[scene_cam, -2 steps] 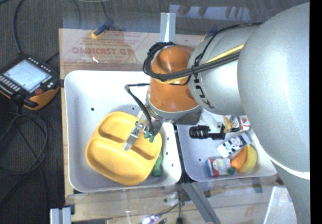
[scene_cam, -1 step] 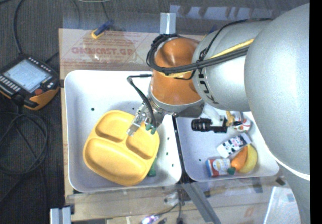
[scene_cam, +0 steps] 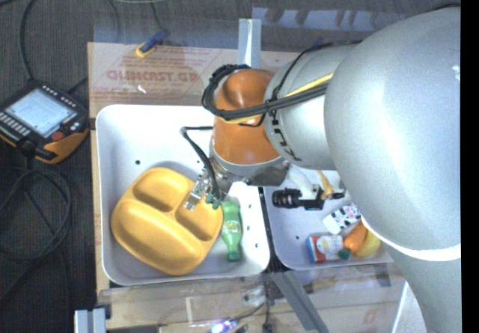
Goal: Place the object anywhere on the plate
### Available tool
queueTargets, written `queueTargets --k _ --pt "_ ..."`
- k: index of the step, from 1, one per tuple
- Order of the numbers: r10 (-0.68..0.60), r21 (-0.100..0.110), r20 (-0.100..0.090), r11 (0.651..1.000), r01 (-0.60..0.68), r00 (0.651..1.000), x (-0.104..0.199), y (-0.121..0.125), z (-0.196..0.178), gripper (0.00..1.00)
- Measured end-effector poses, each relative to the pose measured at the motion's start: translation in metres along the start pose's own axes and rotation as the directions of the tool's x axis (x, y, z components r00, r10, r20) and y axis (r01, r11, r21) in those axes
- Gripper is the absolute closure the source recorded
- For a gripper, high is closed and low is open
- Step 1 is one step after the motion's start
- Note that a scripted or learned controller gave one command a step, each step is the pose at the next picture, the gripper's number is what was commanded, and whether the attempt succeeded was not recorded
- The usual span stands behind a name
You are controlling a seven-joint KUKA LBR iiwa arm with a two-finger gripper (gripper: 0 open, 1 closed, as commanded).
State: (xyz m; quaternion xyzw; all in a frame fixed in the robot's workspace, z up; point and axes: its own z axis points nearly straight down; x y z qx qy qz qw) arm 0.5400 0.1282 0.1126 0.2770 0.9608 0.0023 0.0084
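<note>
A yellow divided plate lies in the left bin, towards its front. A small green bottle lies on the bin floor along the plate's right edge, its cap pointing to the front. My gripper hangs low over the plate's right rim, just above the back end of the bottle. The view shows nothing clearly held in it. The orange wrist band and the grey arm hide the back right part of the bin.
The right bin holds a small white and red carton, an orange object and a white spotted piece. The bins' shared walls run just right of the bottle. A teach pendant lies off the bench at left.
</note>
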Motion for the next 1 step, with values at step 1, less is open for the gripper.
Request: queueTargets --k 1 --pt "-0.038 0.009 -0.012 0.999 0.038 0.999 -0.0669 0.0040 -0.0707 1.00"
